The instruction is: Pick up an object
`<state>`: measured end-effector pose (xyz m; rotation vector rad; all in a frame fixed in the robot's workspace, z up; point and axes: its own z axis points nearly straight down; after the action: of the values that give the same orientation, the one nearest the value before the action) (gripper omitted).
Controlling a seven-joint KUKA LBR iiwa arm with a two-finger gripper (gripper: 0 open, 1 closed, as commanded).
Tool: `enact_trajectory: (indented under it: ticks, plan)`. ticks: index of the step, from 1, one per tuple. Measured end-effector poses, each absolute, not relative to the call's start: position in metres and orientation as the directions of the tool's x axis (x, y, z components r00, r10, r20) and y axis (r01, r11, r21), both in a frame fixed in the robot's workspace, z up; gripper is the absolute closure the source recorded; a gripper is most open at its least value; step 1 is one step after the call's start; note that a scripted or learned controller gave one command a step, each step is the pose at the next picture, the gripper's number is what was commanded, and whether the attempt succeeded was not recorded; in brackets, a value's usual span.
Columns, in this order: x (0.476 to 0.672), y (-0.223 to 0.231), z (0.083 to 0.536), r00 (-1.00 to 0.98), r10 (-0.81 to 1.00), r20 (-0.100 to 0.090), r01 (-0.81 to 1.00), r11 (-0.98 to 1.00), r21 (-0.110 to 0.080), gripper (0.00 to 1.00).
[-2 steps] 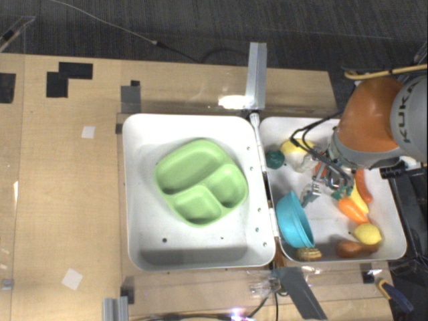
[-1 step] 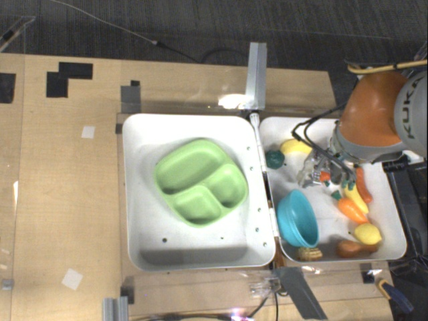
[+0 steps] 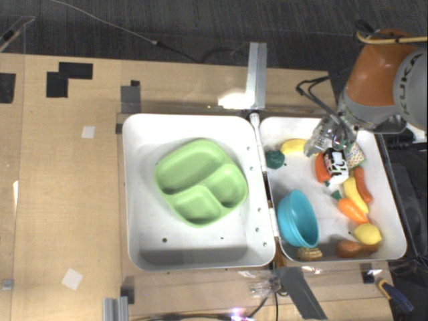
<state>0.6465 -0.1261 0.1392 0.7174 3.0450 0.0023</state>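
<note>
Where the wooden worktop (image 3: pixel 60 199) carries its two shallow white bins side by side, the left bin (image 3: pixel 144 246) holds one thing, a smooth green plate (image 3: pixel 200 181) with three moulded compartments, lying slightly turned near the middle. The right bin (image 3: pixel 391 243) holds the candidates for picking, a crowd of small glossy toy pieces: one blue bowl (image 3: pixel 297 218) tipped on its side near the dividing wall, one small dark teal piece (image 3: pixel 274 158) just beside that wall, one rounded yellow piece (image 3: pixel 293 146) near the far rim, one black-and-white figure (image 3: pixel 336 164) lying against a red-orange piece (image 3: pixel 322 169), one yellow banana-like piece (image 3: pixel 352 189) touching a slim orange-red piece (image 3: pixel 363 184), one orange carrot-like piece (image 3: pixel 352 210), one yellow lemon-like piece (image 3: pixel 367 233), one brown piece (image 3: pixel 349 248) and one tan ridged piece (image 3: pixel 309 252) at the near rim. The grey arm with its orange band (image 3: pixel 376 79) enters from the right, cut off by the picture edge, and its claw (image 3: pixel 332 138) hangs over the far part of the right bin, just above the black-and-white figure. The claw is a blurred metallic tangle against a patterned piece (image 3: pixel 354 158) partly hidden beneath it, so I cannot tell whether it is parted or closed, nor whether it touches anything. Black cables (image 3: pixel 314 89) loop beside the wrist.
</note>
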Motion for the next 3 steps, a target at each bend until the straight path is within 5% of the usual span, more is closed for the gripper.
enact_trajectory:
  ticks: [1,2,3]
  plan:
    - [0.649,-0.093,0.229,-0.856,0.517,-0.017,0.517,0.856,0.009,1.0]
    - [0.643,-0.026,0.237,-0.785,0.62,-0.006,0.62,0.785,0.007,1.0]
    - [0.645,-0.027,0.25,-0.787,0.616,-0.015,0.616,0.788,0.01,1.0]
